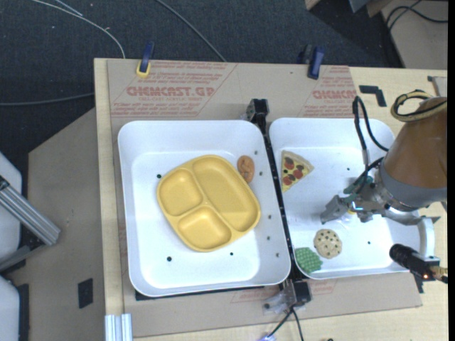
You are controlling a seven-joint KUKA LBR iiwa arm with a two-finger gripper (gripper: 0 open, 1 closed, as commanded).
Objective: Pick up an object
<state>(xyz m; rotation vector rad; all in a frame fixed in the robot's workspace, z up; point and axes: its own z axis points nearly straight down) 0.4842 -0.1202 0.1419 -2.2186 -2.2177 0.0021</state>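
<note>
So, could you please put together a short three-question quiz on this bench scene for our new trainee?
1. True or false: the yellow divided tray lies in the left bin.
2. Which item lies nearest the gripper?
A. the pizza slice
B. the cookie
C. the brown piece by the tray
3. Fill in: the green item lies at the right bin's ____ left corner.

Key: 1 true; 2 B; 3 near (bottom in the camera view).
</note>
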